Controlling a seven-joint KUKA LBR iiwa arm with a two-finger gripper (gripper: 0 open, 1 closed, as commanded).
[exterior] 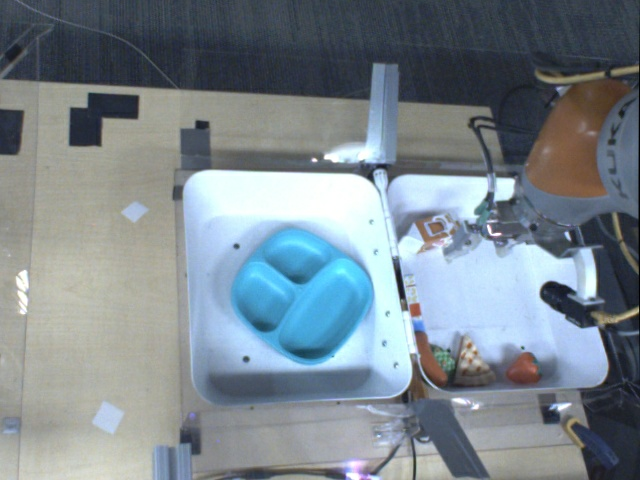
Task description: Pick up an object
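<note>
My gripper (pixel 462 240) hangs over the back of the right bin (pixel 500 298), reaching in from the right under the orange-banded wrist. A small white and orange box (pixel 434 230) lies right at its tip, by the bin's back left corner; whether they touch I cannot tell. Along the bin's front wall lie an orange carrot-like piece (pixel 430 361), a pizza slice toy (pixel 472 361) and a red round fruit (pixel 522 368). A slim white and red stick (pixel 411 303) lies along the left wall.
The left bin (pixel 215 358) holds a blue divided plate (pixel 302 293) in its middle. A metal post (pixel 384 118) stands behind the wall shared by the two bins. The middle of the right bin's floor is bare white.
</note>
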